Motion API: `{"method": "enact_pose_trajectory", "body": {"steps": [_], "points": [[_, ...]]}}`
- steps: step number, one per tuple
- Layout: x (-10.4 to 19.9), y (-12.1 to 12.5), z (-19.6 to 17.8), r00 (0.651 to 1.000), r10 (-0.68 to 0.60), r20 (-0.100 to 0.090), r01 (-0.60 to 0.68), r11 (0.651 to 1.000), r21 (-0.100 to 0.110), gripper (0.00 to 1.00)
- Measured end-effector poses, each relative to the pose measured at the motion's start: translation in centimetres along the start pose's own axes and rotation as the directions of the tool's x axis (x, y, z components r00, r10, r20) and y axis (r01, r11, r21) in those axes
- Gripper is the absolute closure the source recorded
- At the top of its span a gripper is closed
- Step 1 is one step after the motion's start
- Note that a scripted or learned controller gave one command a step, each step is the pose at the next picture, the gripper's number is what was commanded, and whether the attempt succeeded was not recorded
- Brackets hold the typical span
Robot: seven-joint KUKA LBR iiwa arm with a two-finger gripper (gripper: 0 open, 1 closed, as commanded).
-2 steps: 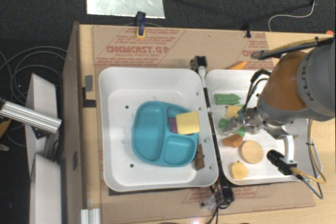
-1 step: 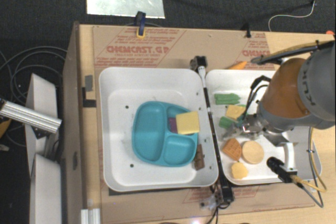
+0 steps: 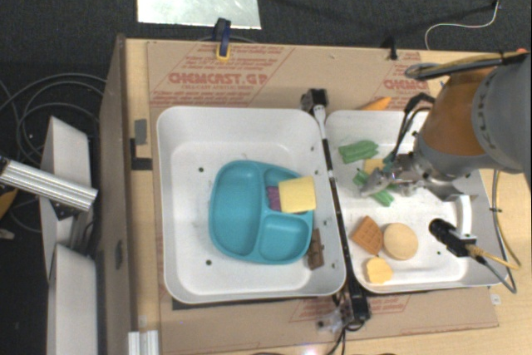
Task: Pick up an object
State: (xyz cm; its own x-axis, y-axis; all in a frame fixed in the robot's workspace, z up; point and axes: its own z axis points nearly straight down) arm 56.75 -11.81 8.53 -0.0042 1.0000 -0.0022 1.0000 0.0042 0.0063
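Observation:
My gripper (image 3: 384, 176) is low in the right bin (image 3: 474, 277), reaching in from the right. It sits among several green pieces: one green piece (image 3: 358, 151) lies just up-left of it and another (image 3: 381, 197) just below it. A small yellowish bit (image 3: 373, 166) shows at the gripper's tip. An orange square cracker (image 3: 366, 234), a tan round bun (image 3: 400, 241) and a small yellow piece (image 3: 378, 270) lie nearer the front of the same bin.
The left bin (image 3: 187, 179) holds a teal divided plate (image 3: 241, 216) with a yellow block (image 3: 297, 195) and a purple piece (image 3: 273, 197) on it. A brown piece (image 3: 316, 248) lies by the wall between the bins. An orange item (image 3: 376, 104) rests behind the right bin.

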Motion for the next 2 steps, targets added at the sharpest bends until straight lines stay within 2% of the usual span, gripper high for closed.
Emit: {"method": "enact_pose_trajectory", "body": {"steps": [1, 2], "points": [[0.1, -0.1, -1.0, 1.0, 0.0, -0.002, 0.0, 1.0, 0.003, 1.0], [5.9, 1.6, -15.3, 1.0, -0.007, -0.003, 0.007, 1.0, -0.01, 1.0]]}}
